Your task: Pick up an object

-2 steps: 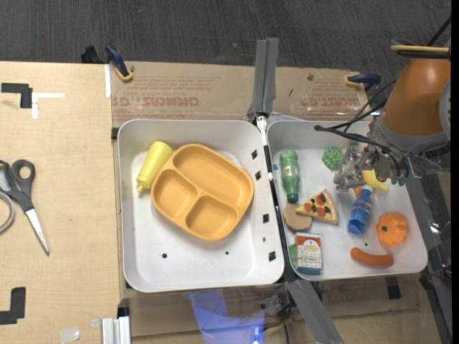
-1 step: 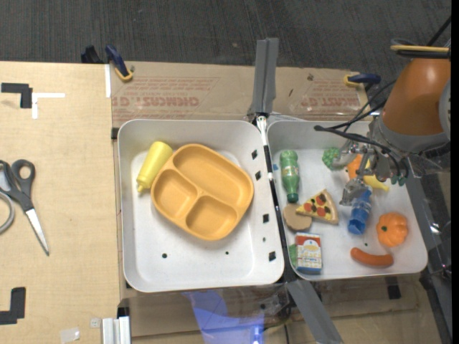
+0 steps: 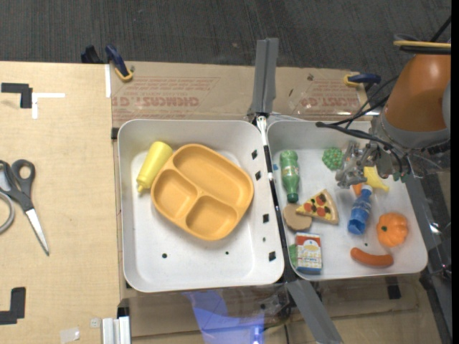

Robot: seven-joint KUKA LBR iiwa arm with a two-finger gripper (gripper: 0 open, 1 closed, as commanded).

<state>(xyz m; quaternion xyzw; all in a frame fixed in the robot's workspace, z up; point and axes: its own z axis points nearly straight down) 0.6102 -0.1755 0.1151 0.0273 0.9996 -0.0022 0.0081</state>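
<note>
My gripper (image 3: 356, 169) hangs low over the back of the right bin (image 3: 416, 264), under the arm's orange band (image 3: 424, 92). Right beside it lies a small yellow piece (image 3: 376, 178), and a bit of orange (image 3: 356, 189) peeks out just below it. A green knobbly toy (image 3: 331, 157) sits to its left. In front of it lies a blue bottle (image 3: 359, 211). A pizza slice (image 3: 319, 207), a green bottle (image 3: 289, 175), an orange pumpkin (image 3: 391, 229), a red sausage (image 3: 371, 257) and a small carton (image 3: 309, 253) are spread through the same bin.
The left bin (image 3: 143, 264) holds a yellow divided plate (image 3: 201, 190) with a yellow squeeze bottle (image 3: 153, 165) against its left side. Scissors (image 3: 25, 199) lie on the bench at far left. A grey divider (image 3: 265, 77) runs between the bins at the back.
</note>
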